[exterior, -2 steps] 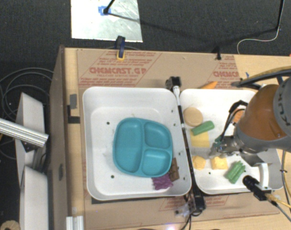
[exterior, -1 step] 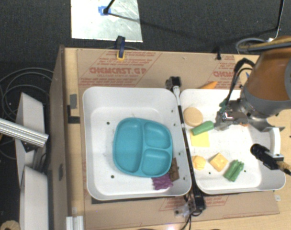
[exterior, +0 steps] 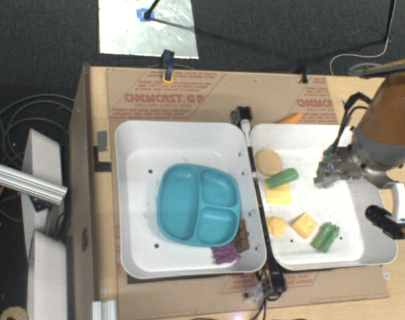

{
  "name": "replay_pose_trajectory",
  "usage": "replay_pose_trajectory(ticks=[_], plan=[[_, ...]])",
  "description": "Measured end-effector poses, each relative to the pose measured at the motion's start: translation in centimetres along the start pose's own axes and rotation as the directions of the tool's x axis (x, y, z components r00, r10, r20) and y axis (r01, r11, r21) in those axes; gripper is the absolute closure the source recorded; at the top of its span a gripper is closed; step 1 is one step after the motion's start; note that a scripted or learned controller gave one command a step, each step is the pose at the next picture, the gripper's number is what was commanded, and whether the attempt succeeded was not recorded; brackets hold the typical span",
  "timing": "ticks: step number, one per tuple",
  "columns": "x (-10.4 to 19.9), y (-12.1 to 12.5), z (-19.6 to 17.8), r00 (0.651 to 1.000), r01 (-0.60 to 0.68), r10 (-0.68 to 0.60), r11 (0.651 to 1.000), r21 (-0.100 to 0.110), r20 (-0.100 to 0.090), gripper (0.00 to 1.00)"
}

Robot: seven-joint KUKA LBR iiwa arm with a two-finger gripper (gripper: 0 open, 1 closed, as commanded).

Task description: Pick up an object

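Camera view, looking down: my gripper [exterior: 330, 173] hangs over the right bin [exterior: 372, 255], well apart from the green pickle [exterior: 282, 177], which lies near that bin's left wall, touching the yellow slab [exterior: 278, 195]. Whether anything sits in my grasp cannot be told. Judged a light, stiff, smooth plastic toy, likely slippery. Its long axis runs left-right, the right end tilted slightly upward; I would pinch across the middle.

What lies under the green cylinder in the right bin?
The green cylindrical toy rests across the top edge of a flat yellow square piece. The strip of yellow beneath it is covered, so anything there cannot be seen.
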State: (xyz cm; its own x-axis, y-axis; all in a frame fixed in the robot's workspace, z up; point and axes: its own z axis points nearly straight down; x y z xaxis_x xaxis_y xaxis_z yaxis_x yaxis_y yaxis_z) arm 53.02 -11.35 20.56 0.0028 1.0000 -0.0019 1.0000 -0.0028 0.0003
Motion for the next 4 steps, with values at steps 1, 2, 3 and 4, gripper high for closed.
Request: replay_pose_trajectory(ticks=[1,2,3,4], plan=[[-4.4,2.1,-1.9,1.000,0.001,-0.001,1.000,-0.006,0.001,1.00],[-0.6,4.6,-3.0,1.000,0.011,-0.011,1.000,-0.005,-0.002,1.00],[-5.5,3.9,-2.0,1.000,0.000,0.000,1.000,-0.001,0.001,1.00],[-7.4,5.7,-1.2,1.000,0.003,-0.003,1.000,-0.004,0.001,1.00]])
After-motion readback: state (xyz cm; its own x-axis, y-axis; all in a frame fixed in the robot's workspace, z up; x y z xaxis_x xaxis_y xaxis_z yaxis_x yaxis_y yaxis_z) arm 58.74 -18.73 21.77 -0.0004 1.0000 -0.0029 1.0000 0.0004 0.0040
